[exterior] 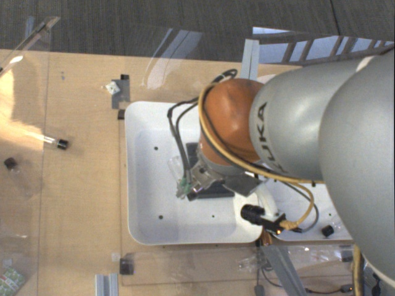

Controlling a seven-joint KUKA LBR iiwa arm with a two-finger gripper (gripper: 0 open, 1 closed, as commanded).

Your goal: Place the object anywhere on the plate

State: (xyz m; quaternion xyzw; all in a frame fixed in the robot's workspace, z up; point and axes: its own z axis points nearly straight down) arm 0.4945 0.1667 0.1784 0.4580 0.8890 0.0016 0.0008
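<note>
My gripper hangs low over the middle of the left white bin, under the orange band of the arm. The wrist hides most of what lies below it. A dark flat thing shows just to the right of the gripper, on the bin floor; I cannot tell whether it is the plate. A small clear and greenish piece sits at the gripper's left tip, too small to identify.
The grey arm covers the right bin, where a small black item lies. A black plug and yellow cable hang at the bins' junction. A small white rod and a black knob lie on the wooden bench at left.
</note>
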